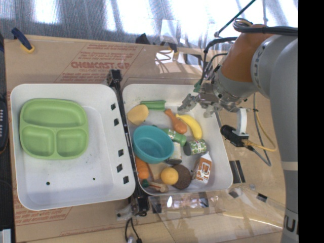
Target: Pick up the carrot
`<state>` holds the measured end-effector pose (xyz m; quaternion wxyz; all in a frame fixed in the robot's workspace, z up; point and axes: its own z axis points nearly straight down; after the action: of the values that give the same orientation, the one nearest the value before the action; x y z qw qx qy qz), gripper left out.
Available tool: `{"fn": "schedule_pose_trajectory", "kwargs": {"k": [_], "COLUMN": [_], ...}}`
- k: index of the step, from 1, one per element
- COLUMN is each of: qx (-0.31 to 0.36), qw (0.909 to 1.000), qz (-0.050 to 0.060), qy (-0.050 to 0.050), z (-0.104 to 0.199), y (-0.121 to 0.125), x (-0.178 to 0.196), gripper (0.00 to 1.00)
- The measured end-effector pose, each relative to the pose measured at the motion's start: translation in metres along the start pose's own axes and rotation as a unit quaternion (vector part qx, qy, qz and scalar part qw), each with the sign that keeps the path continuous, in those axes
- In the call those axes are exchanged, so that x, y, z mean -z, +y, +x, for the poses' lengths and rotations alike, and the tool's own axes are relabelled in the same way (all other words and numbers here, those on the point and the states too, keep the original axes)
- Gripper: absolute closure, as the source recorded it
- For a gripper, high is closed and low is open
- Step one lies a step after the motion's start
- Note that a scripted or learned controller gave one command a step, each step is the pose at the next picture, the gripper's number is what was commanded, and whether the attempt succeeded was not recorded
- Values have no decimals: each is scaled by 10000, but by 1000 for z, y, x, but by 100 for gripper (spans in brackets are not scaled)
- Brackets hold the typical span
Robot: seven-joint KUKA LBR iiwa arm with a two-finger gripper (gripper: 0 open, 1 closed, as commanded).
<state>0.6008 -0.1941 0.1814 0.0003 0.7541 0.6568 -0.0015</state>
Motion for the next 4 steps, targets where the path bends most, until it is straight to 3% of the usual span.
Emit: {"fn": "schedule_pose_trajectory", "kwargs": {"k": [1, 2, 3, 4], "qx": [-329, -94, 204, 1523], "qw": [9994, 9999, 9998, 9883], "qz": [-86, -39, 5, 38], "qy": [-30, -6, 2, 18], "z": [3, 23, -1, -8], "y": [18, 10, 37, 24], "x": [-78, 82, 118, 47], "gripper": [0, 0, 0, 0]}}
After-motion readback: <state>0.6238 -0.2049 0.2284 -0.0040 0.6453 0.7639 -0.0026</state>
